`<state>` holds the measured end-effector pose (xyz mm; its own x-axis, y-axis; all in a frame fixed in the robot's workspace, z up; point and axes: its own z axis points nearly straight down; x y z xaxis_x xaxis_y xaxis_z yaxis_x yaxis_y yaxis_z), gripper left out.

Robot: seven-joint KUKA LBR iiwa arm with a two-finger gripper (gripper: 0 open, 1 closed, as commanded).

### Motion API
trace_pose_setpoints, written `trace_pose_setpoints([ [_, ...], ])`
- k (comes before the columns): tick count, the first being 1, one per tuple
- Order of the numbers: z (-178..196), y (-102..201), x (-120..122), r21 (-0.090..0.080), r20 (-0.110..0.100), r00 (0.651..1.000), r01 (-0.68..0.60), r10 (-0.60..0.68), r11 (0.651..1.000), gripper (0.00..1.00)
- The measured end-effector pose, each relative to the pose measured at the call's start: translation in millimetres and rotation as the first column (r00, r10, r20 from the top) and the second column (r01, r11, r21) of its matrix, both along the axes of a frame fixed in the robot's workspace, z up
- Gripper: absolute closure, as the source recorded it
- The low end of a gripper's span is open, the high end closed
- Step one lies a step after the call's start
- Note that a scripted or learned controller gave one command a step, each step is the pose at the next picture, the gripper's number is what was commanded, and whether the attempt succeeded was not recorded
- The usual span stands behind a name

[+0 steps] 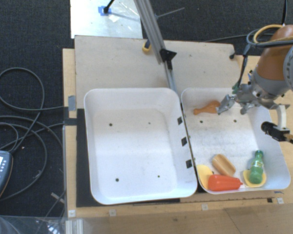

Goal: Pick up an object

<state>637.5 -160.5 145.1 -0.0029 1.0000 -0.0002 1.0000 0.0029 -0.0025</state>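
Note:
In the right bin (234,135), a small orange-brown drumstick-shaped object (206,109) lies near the back wall. My gripper (234,107) hovers at the bin's back right, fingers spread and open. The left fingertip (223,105) is right at the thick end of the orange-brown object, and nothing sits between the fingers. Along the front wall lie a tan bread roll (223,165), a red-orange object (223,183), a yellow piece (203,171) and a green bottle (256,165) resting on a yellow-green piece (254,179).
The left bin (95,145) stands beside the right one, joined by a divider with black clips (184,141). A grey pole (154,30) slants over the back of the bench. Cables (19,116) lie on the floor at left.

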Motion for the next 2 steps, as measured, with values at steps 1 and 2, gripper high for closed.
trace_pose_setpoints([
  [1,-52.1,0.5,-0.3,0.001,0.000,1.000,0.000,0.000,1.000,0.00],
  [2,-37.4,0.2,2.0,-0.001,0.007,1.000,-0.002,0.002,1.000,1.00],
])
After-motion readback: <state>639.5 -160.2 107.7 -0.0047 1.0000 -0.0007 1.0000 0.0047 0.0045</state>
